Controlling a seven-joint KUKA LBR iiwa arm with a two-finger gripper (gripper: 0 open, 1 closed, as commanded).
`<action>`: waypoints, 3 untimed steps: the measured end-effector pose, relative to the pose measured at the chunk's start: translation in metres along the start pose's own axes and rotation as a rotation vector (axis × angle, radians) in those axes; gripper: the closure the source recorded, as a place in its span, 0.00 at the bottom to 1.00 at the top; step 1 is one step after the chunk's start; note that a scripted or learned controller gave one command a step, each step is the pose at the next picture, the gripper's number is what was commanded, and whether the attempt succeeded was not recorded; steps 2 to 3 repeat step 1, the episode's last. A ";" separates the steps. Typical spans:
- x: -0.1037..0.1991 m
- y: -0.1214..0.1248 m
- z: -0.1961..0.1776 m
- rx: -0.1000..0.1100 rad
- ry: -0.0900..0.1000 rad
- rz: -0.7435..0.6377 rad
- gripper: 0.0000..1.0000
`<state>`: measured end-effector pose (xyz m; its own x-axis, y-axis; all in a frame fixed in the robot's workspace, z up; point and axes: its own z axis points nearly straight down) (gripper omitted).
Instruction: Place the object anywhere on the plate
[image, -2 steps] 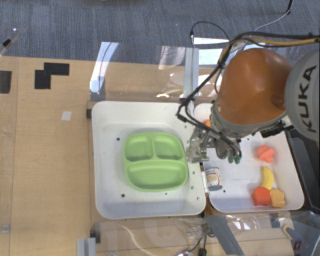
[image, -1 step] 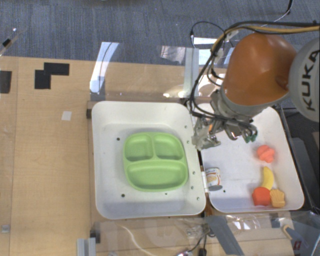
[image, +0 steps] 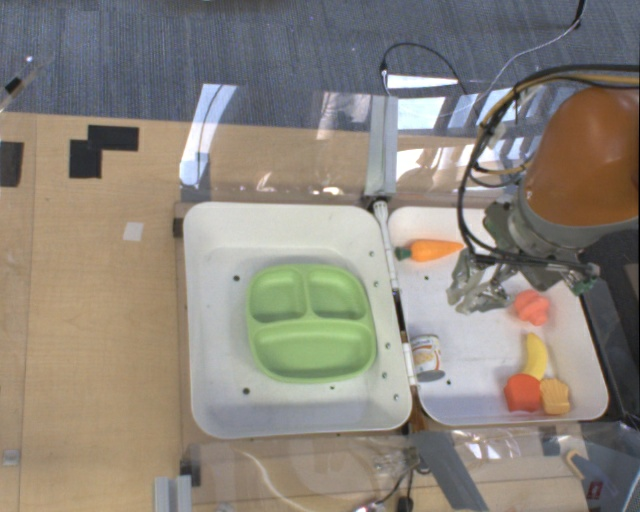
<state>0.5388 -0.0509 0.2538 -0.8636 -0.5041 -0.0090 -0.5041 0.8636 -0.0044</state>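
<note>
- On the left of the bench, which is bare pale wood, we see only a few black markers near the far edge.
- In the left bin, a shallow white tray of smooth plastic with rounded corners, lies the plate: a glossy light green dish, squarish with soft corners, divided into two small compartments and one wide one. Nothing rests on it yet.
- Just past the divider, in the right bin, a small can lies on its side near the left wall, and an orange toy carrot with a green tip lies near the far wall.
- Above the middle of the right bin hangs the end effector, metallic and grey; we cannot tell how far its fingers are parted, and we see nothing held in them.
- Just to its right sits a pink lumpy toy; nearer the front lie a yellow banana, a red fruit and a small yellow piece, the last two touching.
- We judge the risks thus: the toys look smooth and rounded, so a grip may slip; the end effector could close on air between the pink toy and the carrot; a carried object could clip the raised divider.
</note>
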 end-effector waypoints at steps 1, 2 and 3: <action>0.031 -0.116 0.024 0.000 0.001 -0.159 1.00; 0.031 -0.116 0.024 0.000 0.001 -0.159 1.00; 0.031 -0.116 0.024 0.000 0.001 -0.159 1.00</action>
